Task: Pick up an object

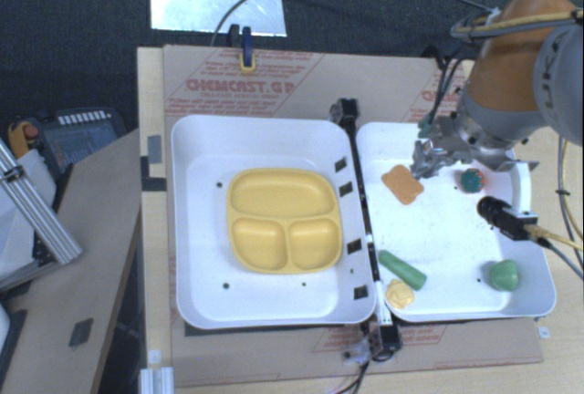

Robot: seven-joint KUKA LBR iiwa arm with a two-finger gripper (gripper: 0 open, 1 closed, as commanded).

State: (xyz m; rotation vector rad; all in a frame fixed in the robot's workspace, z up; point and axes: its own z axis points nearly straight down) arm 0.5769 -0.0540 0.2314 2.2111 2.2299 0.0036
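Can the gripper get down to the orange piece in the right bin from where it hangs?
Probably yes: the gripper hangs just beside the orange piece, which lies flat with bare bin floor around it.

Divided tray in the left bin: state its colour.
Pale yellow. The divided tray, with three compartments, shows plainly in the camera view.

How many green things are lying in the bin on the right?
3: a green cylinder near the bin's front left, a green ball at the front right, a small teal piece beside the arm, which may hide more.

Glossy plastic tray (282, 218) — smooth bins (192, 228).
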